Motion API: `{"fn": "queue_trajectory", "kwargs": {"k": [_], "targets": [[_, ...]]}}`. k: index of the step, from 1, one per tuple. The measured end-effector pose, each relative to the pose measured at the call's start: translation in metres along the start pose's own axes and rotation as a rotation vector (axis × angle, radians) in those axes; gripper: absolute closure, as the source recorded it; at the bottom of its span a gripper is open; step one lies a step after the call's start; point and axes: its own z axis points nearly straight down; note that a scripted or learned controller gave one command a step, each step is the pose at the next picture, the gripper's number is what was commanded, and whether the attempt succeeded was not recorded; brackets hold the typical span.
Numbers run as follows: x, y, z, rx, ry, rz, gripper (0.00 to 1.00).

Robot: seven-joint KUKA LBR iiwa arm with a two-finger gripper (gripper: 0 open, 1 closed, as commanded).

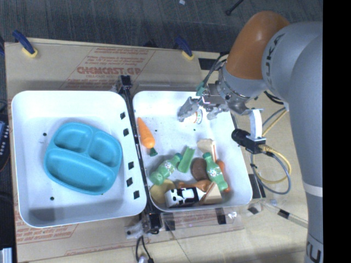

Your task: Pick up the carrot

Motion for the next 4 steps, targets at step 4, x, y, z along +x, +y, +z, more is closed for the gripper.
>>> {"fn": "queue_trajectory", "kwargs": {"k": [4], "targets": [[0.037, 0.061, 0.131, -0.002, 0.003, 0.19, 0.0]]}}
